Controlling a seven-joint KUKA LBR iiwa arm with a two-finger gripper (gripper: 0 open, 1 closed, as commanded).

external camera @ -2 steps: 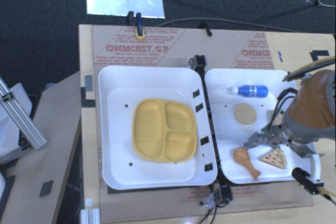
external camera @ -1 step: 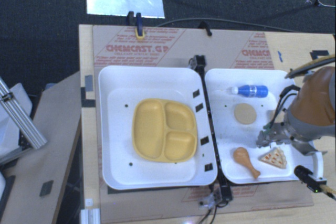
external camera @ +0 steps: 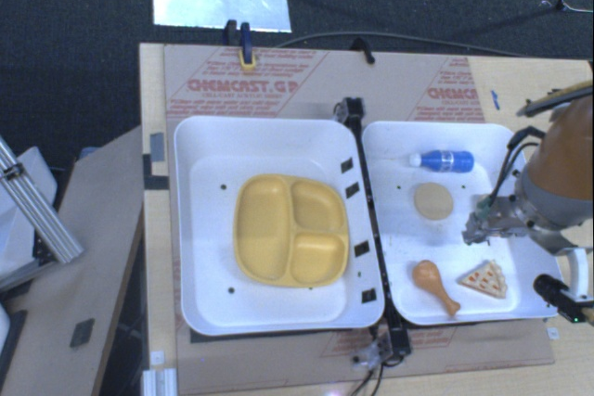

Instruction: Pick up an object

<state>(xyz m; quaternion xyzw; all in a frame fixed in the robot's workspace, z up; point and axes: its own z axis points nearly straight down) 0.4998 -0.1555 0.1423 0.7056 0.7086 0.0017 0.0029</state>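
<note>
The yellow divided tray point(external camera: 290, 230) is filling most of the left bin point(external camera: 200, 144) and is sitting well clear of the arm, so it is posing no risk. In the right bin point(external camera: 390, 144), the arm point(external camera: 561, 167) is reaching in from three o'clock, with the gripper point(external camera: 481, 227) hanging near the bin's middle right; whether it is apart or together I cannot tell, and nothing is showing between its tips.

The candidate objects are lying around it: the blue bottle point(external camera: 445, 161) at about eleven o'clock from the gripper, the round tan cookie point(external camera: 432, 200) at ten o'clock and near, the pizza slice point(external camera: 484, 279) at six o'clock, and the chicken drumstick point(external camera: 436, 285) at seven to eight o'clock.

The gripper is hovering between things rather than over one, so a straight descent is likely closing on bare bin floor. The bottle is lying on its side and could be rolling away under a glancing touch. The cookie and pizza slice are lying flat and low, so the tips may be sliding over them.
</note>
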